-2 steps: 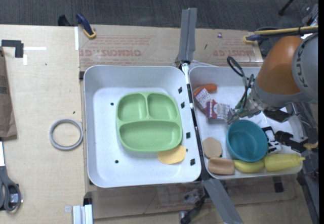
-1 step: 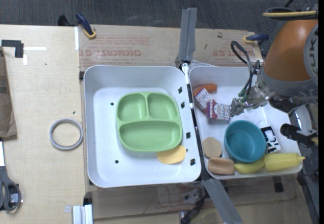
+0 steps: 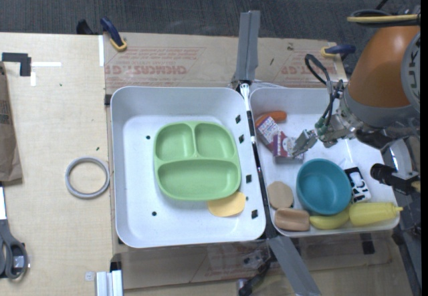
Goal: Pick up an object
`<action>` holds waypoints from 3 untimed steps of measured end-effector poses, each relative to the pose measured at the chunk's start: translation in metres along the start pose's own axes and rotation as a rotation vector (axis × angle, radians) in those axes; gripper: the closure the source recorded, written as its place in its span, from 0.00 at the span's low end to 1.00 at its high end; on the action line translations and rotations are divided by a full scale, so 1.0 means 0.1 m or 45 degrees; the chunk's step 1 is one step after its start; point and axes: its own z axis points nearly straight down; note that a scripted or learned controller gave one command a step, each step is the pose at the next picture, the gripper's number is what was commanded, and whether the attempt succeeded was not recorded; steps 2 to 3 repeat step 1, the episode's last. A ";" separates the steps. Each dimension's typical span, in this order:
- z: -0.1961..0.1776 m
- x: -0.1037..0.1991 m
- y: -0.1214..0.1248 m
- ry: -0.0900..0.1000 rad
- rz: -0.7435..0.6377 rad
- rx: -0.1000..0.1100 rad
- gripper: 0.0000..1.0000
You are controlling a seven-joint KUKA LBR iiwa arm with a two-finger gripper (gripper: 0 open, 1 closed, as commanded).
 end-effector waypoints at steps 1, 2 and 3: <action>0.64 -0.24 0.41 0.000 -0.274 0.000 0.00; 0.64 -0.24 0.41 0.000 -0.274 0.000 0.00; 0.64 -0.24 0.41 0.000 -0.274 0.000 0.00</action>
